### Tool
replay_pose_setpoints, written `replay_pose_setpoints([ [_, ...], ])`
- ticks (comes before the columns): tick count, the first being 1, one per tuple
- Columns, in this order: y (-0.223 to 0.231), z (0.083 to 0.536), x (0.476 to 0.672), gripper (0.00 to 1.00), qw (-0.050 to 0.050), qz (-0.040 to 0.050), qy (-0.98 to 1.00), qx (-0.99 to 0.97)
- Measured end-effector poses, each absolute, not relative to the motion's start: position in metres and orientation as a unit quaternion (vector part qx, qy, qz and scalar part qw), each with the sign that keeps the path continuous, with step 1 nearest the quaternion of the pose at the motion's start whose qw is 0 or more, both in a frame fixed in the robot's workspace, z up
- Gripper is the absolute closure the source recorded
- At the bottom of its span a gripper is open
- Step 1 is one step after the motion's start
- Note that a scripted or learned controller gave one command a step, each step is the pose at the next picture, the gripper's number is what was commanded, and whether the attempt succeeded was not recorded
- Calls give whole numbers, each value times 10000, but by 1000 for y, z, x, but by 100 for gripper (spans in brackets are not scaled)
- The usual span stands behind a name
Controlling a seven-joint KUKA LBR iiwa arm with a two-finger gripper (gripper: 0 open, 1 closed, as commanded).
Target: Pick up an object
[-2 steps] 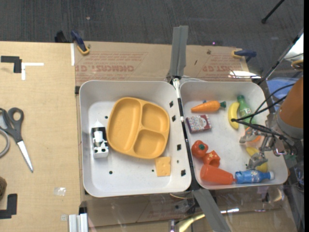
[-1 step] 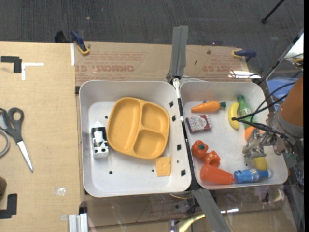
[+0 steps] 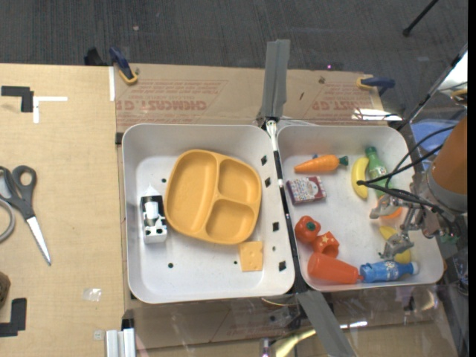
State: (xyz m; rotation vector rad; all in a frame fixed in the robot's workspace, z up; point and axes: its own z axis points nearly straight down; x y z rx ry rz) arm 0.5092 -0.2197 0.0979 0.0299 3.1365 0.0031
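The grey metal two-finger gripper (image 3: pixel 399 238) is hanging over the right-hand shallow white bin (image 3: pixel 338 134), near that bin's right wall, with dark cables trailing across it from the orange-banded arm at the edge of the view. Whether its fingers are apart or together cannot be told from this slanted view, and nothing is visibly sitting between them.

Taking the right-hand bin as the landmark: a blue plastic bottle (image 3: pixel 387 271) is lying on its side along the bin's near wall, just below the gripper, and an orange plastic cone (image 3: pixel 331 269) is lying just beside the bottle's left end. A small yellow piece (image 3: pixel 390 233) is lying partly under the gripper, its shape unclear. A red toy pepper (image 3: pixel 307 228) and a smaller red-orange block (image 3: pixel 326 242) are sitting in the bin's left half, above the cone. A dark red printed packet (image 3: pixel 306 190) is lying near the bin's left wall. An orange toy carrot with a green top (image 3: pixel 320 163) is lying toward the bin's far wall, and a yellow toy banana (image 3: pixel 360 179) and a green plastic bottle (image 3: pixel 374 163) are resting right of it.

Left of that bin, the second white bin (image 3: pixel 141 266) is holding a yellow three-compartment plastic plate (image 3: pixel 213 196), a small black-and-white box (image 3: pixel 154 220) and a yellow cheese-like square (image 3: pixel 251 256).
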Motion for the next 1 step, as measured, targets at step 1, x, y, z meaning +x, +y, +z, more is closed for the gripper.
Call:
replay_pose_setpoints([
  [1, -222, 90, 519, 0, 7, 2, 10000, 36],
])
